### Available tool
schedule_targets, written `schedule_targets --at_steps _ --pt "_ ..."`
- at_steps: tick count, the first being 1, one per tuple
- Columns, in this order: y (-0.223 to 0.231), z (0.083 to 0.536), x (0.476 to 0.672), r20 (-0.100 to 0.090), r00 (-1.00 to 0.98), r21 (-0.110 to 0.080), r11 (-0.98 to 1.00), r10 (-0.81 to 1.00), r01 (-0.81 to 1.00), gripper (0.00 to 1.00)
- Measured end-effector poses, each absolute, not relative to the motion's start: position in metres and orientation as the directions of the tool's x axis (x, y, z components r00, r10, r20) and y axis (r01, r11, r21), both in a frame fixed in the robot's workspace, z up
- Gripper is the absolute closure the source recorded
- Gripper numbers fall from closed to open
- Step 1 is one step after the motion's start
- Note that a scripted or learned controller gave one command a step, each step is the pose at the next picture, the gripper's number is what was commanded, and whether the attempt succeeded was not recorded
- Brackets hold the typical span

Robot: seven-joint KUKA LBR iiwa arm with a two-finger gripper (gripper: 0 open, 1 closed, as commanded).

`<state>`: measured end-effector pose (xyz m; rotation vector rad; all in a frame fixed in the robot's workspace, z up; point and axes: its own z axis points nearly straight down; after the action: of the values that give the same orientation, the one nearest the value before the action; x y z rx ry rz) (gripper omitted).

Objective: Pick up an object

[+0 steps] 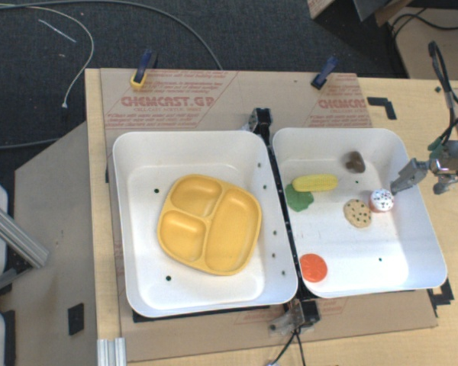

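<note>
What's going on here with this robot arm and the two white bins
A robot arm reaches in from the right, its gripper low over the right bin, close to a small white speckled ball. Nothing shows between its fingers, so no pick has happened yet. That bin also holds a cookie, a yellow piece, a green piece, an orange disc and a brown lump. The left bin holds a yellow divided plate.

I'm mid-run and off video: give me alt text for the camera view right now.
The gripper reaches in over the right bin's far right side, beside a small white ball, with a cookie, yellow piece, green piece, brown lump and orange disc nearby. The left bin holds a yellow divided plate.
</note>
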<state>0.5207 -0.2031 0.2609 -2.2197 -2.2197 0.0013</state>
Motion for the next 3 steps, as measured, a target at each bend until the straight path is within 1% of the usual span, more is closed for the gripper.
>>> schedule_targets --at_steps 1,2,3 --pt "-0.203 0.262 0.521 0.001 0.000 -0.001 0.000 1.000 1.000 0.00" --pt "-0.203 0.222 0.520 0.002 0.000 -0.003 0.000 1.000 1.000 0.00" --pt "-0.204 0.175 0.511 0.003 0.001 -0.005 -0.001 1.000 1.000 0.00"
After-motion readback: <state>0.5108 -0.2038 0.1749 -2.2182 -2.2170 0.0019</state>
